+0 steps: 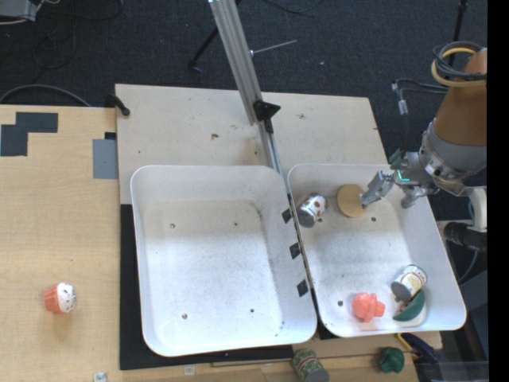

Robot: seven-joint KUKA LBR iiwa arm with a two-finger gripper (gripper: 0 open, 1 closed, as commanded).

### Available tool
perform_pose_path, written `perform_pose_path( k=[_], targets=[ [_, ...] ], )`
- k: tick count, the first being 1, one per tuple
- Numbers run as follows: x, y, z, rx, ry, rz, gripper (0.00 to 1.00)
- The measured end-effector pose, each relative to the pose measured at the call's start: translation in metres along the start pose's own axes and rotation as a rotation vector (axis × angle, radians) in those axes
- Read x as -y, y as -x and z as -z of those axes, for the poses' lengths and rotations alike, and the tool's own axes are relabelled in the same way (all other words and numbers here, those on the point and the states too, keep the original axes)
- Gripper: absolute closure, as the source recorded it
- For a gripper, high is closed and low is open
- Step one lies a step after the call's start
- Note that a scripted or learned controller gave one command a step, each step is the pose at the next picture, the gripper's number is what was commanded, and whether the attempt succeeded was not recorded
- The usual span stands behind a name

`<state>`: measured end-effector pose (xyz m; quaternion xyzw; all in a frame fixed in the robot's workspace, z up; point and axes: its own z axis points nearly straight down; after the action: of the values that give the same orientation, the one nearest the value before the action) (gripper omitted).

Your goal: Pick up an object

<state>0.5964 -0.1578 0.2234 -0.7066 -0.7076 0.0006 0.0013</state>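
One arm (pixel 457 126) reaches in fr right, tool (pixel 391 189) low over right bin (pixel 445 249), fingers apart.

The 2 white bins (pixel 211 213) look like smooth, speckled plastic, the bench (pixel 48 213) pale matt wood, the slanted rail (pixel 238 46) ribbed metal, and the round disc (pixel 348 200) matt wood.

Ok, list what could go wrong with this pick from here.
1. The gripper sits at the edge of the tan disc, which lies flat in the right bin; the fingers may slide over it and shut on nothing.
2. A sideways nudge could push the disc into the small white and orange object beside it.
3. Both lie near the bin's far wall, leaving little room.
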Motion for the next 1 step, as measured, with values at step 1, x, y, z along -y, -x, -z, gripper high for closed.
perform_pose_path(
  k=[1],
  targets=[
    [0.0017,0.0067,-0.0612,-0.001,-0.006,-0.001,0.00]
  ],
)
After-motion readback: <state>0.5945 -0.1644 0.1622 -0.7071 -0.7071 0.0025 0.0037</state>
